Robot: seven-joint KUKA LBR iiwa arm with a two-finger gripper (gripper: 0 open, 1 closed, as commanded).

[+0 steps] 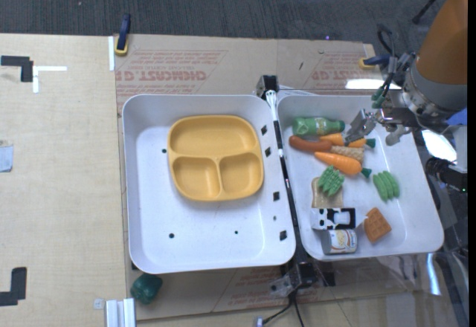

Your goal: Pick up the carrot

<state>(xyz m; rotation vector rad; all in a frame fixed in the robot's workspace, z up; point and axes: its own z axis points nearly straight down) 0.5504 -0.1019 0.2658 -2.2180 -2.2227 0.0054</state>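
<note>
tool (362, 130) above carrot (341, 162), right bin (416, 232)

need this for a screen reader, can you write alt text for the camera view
The gripper hovers over the right bin, just above a carrot lying among toy foods including a green bottle and a sausage. The left bin holds a yellow divided plate.

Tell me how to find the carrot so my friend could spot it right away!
Look in the right-hand white bin, near its middle. The carrot lies slanted just below a red-brown sausage and above a leafy green vegetable. It is bright orange and tapered, with a small green tip at its right end.
</note>
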